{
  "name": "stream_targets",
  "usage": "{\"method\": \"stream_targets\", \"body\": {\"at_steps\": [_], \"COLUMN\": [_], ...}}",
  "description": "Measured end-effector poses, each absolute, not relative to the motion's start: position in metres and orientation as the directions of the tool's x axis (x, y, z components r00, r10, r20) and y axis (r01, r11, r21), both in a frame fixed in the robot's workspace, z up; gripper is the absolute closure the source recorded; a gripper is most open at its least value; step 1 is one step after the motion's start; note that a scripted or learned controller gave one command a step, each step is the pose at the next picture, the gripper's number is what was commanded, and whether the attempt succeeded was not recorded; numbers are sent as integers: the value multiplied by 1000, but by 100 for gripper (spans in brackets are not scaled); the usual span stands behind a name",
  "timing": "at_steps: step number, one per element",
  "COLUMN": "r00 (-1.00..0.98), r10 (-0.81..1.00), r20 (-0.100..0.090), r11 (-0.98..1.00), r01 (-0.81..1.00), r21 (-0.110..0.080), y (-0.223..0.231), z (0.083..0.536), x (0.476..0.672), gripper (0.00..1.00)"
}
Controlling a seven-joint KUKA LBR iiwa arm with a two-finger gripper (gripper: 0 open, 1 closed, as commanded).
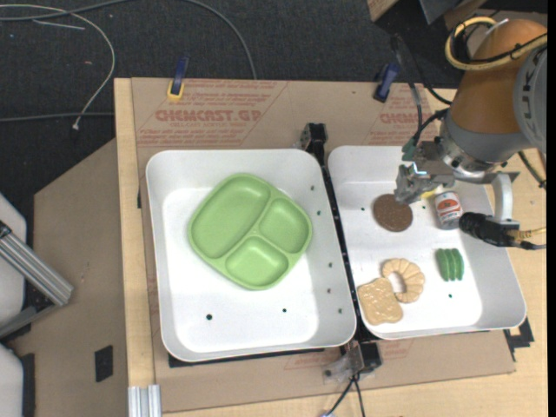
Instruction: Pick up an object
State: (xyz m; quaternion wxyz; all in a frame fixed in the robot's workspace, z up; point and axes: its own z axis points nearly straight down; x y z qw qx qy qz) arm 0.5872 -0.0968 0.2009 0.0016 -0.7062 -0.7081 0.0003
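My gripper (408, 187) hangs over the far part of the right bin (365, 168), right at the upper edge of a brown round disc (393, 214). Whether it touches the disc is unclear. Just right of the gripper lies a small white can with a red label (446, 208). A green pod-like piece (449, 264) sits nearer the right wall. Toward the front of this bin, a tan ring-shaped pastry (405, 279) rests against a tan cracker-like slice (380, 301).
The left bin (169, 233) holds a light green divided plate (250, 230) in its middle. The black divider (334, 224) runs between the two bins. Blue clamps (179, 74) (386, 81) grip the cardboard base at the back.
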Motion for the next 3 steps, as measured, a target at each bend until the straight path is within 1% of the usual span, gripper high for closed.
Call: {"method": "stream_targets", "body": {"at_steps": [1, 2, 3], "r00": [-5, -4, -6], "r10": [1000, 1000, 1000], "r20": [2, 1, 2], "r11": [5, 4, 6], "r01": [1000, 1000, 1000], "r21": [-3, 1, 1], "y": [-37, 11, 57], "z": [197, 206, 213], "x": [579, 581, 580], "gripper": [100, 100, 100]}}
